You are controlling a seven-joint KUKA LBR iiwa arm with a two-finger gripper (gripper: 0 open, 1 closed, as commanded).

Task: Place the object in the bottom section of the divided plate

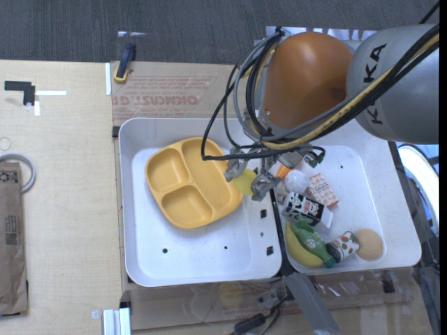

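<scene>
Gripping yellow-green object (244, 181) beside divided plate (190, 181)

The arm's orange band (307, 82) hides the right bin's (370, 160) back wall. A brown paper bag (12, 236) at the bench's left is cropped by the frame edge. Small packets (323, 189) carry unreadable labels.

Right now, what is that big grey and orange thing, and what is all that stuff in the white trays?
That is a robot arm, seen from a camera above the bench, looking down. It reaches in from the right. Its hand hangs at the right edge of a yellow divided plate, which lies in the left bin. Something small and yellow-green sits right at the hand; I cannot tell whether the hand grips it. The right bin holds toy food: a banana, a small cow-patterned carton and a tan egg-shaped thing.
</scene>
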